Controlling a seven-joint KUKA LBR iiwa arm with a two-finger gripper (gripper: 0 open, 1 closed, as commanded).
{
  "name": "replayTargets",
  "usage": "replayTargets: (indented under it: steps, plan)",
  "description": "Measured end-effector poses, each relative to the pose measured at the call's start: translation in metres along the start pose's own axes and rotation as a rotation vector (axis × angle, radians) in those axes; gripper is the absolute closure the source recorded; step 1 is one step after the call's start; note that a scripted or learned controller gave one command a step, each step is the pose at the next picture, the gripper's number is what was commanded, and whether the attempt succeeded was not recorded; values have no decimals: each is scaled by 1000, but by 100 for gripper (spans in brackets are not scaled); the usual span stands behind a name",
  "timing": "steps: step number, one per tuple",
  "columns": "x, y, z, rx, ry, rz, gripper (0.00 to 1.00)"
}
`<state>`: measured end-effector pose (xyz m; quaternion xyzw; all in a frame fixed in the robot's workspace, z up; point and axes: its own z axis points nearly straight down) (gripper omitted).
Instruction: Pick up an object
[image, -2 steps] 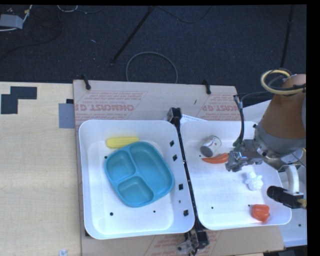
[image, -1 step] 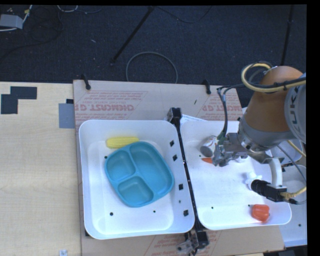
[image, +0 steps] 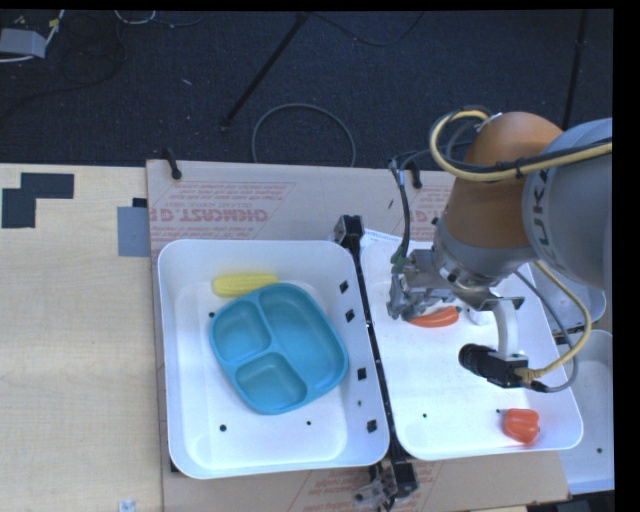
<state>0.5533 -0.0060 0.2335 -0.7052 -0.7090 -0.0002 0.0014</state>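
My gripper (image: 408, 303) is low over the left part of the right bin (image: 440, 435), under the orange-banded wrist. Right beside it, touching or nearly touching its right side, lies a flat orange-red piece (image: 437, 318). I cannot tell whether that piece is between the fingers. A small orange pepper-like object (image: 521, 425) sits in the right bin's near right corner. In the left bin (image: 200, 440) lies a blue divided plate (image: 277, 346) with a yellow corn-like object (image: 243, 284) just behind it.
A black divider rail (image: 362, 330) runs between the two bins. Cardboard sheeting (image: 240, 205) lies under and behind the bins. The arm's bulk covers the far right part of the right bin.
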Motion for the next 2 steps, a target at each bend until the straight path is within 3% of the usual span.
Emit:
replayTargets:
  steps: [2]
  plan:
    - [101,24,-9,1,-1,1,100]
